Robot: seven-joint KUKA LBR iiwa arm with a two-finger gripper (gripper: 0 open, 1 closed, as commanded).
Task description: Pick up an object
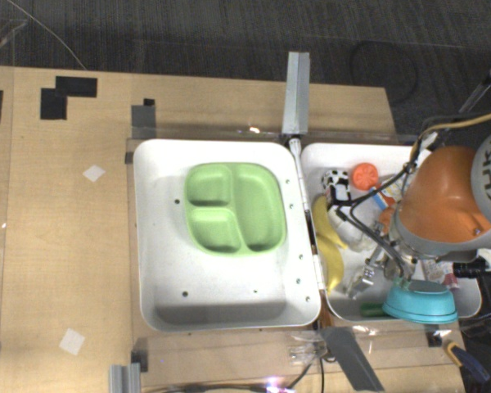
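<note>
My gripper (365,278) reaches down into the right bin (344,309), hanging from the grey arm with its orange band (442,195). Its tip is low over the bin floor, just right of a yellow banana (331,252) that lies along the bin's left wall. A teal bowl (421,303) sits at the bin's front, right beside the gripper. Toward the back of the bin are a black-and-white toy (336,184) and an orange round object (364,175). The arm hides most of the bin's right half.
The left bin (159,244) holds a green divided plate (233,207). A grey metal post (295,97) stands behind the wall between the two bins. Black cables (368,211) loop from the wrist over the right bin.
</note>
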